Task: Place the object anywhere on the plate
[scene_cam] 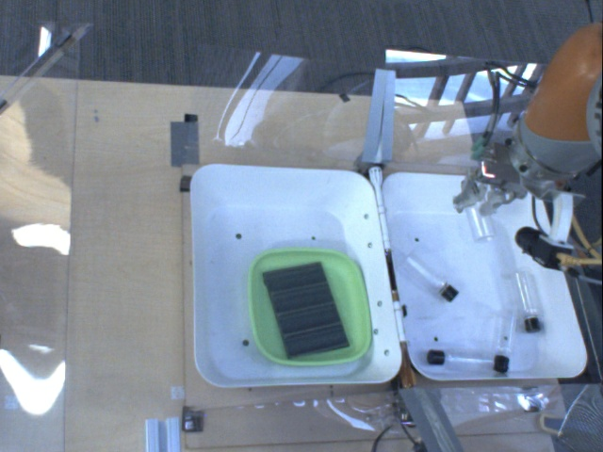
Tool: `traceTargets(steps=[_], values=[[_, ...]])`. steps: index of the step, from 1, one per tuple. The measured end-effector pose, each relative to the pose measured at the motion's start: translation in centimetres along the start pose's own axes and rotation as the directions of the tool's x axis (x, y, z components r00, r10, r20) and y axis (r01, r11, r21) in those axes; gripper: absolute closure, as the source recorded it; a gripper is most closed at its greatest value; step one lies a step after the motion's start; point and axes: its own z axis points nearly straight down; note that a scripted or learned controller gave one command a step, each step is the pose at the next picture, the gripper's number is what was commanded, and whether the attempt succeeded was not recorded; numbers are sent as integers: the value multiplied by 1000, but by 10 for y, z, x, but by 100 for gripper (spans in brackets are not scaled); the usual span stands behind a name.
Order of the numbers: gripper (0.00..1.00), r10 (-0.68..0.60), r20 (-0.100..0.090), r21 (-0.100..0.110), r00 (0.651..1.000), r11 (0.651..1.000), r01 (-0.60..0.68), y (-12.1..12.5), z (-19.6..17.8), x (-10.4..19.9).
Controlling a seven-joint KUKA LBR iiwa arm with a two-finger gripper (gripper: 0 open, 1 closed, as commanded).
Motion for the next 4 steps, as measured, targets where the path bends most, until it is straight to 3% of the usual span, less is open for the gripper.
traceTargets(steps=[1, 2, 3, 4], values=[[100, -240, -2, 3, 971, 971, 240, -75, -4, 56], [100, -281, -2, 4, 960, 960, 281, -95, 34, 149], [100, -390, -4, 6, 921, 921, 390, -99, 89, 244], [0, -389, -4, 5, 921, 921, 389, -99, 89, 243]])
